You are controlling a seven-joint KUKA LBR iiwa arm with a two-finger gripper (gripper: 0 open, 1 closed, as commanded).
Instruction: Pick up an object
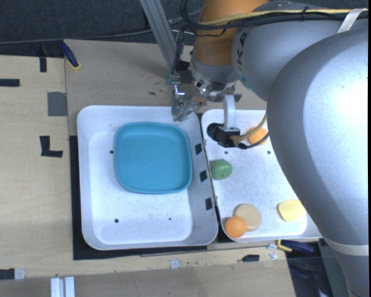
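My gripper [184, 108] hangs over the far right corner of the left bin [92, 166], just beyond the far edge of a blue square plate [153, 158] that lies flat in that bin. I see nothing held in it. In the right bin [266, 184] lie a green ball [221, 169], a beige round piece [249, 215], an orange ball [236, 227] touching it, a yellow piece [291, 210] and an orange thing [257, 135] partly hidden by the arm.
The big grey arm covers the right bin's right side and far end. The wall between the two bins [207, 178] runs just right of the plate. Bare bin floor lies in front of the plate.
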